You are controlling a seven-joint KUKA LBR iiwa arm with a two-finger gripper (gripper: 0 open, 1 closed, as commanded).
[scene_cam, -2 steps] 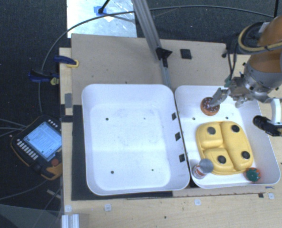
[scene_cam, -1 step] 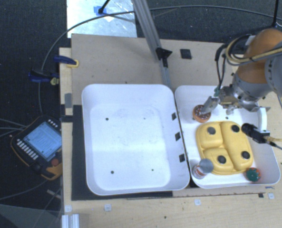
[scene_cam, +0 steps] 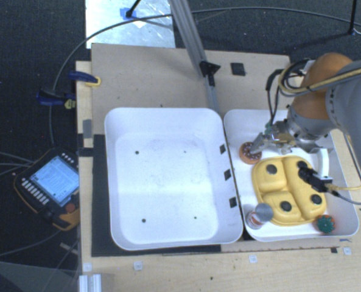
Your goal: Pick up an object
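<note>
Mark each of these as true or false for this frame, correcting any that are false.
1. The yellow object lies in the left bin. False: it lies in the right bin.
2. The gripper is over the right bin, near the small brown round object. True.
3. A small green object sits near the right bin's front right corner. True.
4. The left bin holds the grey round object. False: the grey round object is in the right bin, beside the yellow object.
5. A handheld pendant with a lit screen lies left of the bench. True.
</note>
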